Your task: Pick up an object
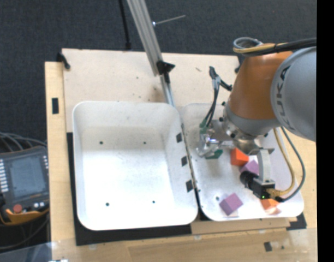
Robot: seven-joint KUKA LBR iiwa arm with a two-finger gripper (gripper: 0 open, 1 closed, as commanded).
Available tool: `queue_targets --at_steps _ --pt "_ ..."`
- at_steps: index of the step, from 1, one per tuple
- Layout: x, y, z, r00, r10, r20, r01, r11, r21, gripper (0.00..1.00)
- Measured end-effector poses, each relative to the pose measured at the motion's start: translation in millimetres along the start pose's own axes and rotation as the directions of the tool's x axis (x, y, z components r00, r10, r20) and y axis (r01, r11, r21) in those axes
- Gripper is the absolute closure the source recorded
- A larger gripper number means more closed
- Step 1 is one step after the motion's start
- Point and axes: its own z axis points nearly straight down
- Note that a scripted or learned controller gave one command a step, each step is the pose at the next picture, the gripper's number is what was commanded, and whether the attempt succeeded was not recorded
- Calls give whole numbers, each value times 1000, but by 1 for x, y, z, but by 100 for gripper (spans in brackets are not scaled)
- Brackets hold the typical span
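Grey arm [276, 91] with its orange band reaches in from the right and hangs over the right bin [210, 212], hiding most of that bin's upper part. Gripper [209, 146] sits low over the bin's left side, close to the wall shared with the left bin [129, 165]. Metal parts and a bit of green show at the tip; jaw state cannot be told from this angle, and nothing can be seen to sit between them

Objects in the right bin:
- orange block [239, 157], just right of the gripper tip, partly under the wrist
- purple block [231, 203], near the bin's front edge, lying free on the white floor, well apart from the gripper
- pale purple piece [251, 167], beside the orange block, partly hidden by the wrist hardware
- small orange piece [270, 204], at the front right, next to a black fitting with a green light

Left bin floor shows a few dark specks. Both bins rest on a wooden bench [101, 75]. Slanted aluminium bar [148, 37] crosses the top. Handheld control pad [21, 182] lies left of the bench
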Motion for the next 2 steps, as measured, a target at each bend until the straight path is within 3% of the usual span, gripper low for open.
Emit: queue_targets --at_steps 2 --pt "104 28 -7 1000 0 0 0 1000 0 100"
